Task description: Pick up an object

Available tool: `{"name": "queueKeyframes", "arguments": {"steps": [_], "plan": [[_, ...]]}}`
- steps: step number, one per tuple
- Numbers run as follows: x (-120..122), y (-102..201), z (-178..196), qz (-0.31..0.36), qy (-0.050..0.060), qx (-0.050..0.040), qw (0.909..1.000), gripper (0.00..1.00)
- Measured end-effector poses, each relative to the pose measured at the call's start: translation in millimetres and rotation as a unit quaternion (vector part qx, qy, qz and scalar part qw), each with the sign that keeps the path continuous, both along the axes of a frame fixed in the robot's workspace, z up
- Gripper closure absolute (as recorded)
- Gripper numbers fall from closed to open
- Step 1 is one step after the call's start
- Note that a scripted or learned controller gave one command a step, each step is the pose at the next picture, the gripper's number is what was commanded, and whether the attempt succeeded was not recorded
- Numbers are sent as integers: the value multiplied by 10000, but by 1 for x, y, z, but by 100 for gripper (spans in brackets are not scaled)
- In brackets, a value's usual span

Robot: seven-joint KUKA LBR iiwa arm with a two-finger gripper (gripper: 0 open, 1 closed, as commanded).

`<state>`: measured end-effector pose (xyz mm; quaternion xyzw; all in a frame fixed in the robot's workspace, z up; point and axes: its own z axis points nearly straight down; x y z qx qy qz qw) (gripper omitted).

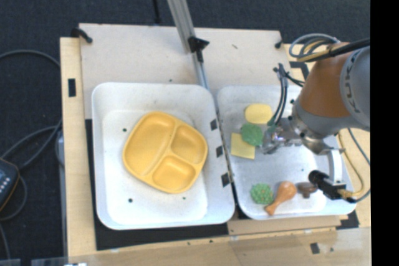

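The right bin (293,162) holds several toy foods. A yellow oval piece (258,113) lies near its back, with a round green piece (252,134) and a flat yellow square (242,147) just in front of it. Near the front lie a green broccoli-like piece (262,193), a tan drumstick (281,194) and a small brown piece (307,188). My gripper (272,139) is low over the bin, right beside the round green piece on its right side. No object is visibly lifted.
The left bin (112,196) holds a yellow divided plate (165,151). A slanted metal pole (177,0) rises behind the bins. Black cables and a black fitting (324,182) hang by the arm at the right bin's right side.
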<state>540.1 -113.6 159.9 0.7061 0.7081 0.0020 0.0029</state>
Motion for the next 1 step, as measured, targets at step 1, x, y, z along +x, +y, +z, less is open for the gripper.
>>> {"name": "queueKeyframes", "arguments": {"steps": [1], "plan": [[2, -1, 54, 0, -9, -4, 10000, 100]]}}
